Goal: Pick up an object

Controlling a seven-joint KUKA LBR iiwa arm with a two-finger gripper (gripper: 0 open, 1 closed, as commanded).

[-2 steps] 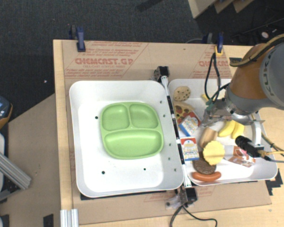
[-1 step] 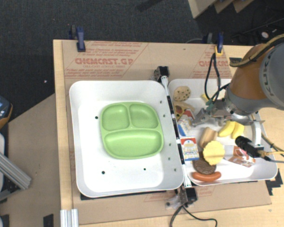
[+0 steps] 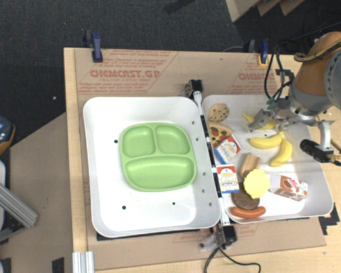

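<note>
gripper [image 3: 265, 120] is low in the right bin [image 3: 321, 201], over the upper banana [image 3: 266, 141]; finger gap: cannot tell. bananas look like light, stiff, smooth plastic toys, so i'd grab across the middle of the curve. count: 2 bananas, second one [image 3: 282, 152] beside it, 1 cookie [image 3: 218, 112], 1 sausage [image 3: 248, 212], 1 green divided plate [image 3: 157, 156] in the left bin [image 3: 102, 198].

brown bench [image 3: 153, 73] with red print, two white bins side by side, left bin [image 3: 102, 169], right bin [image 3: 312, 201]
</note>
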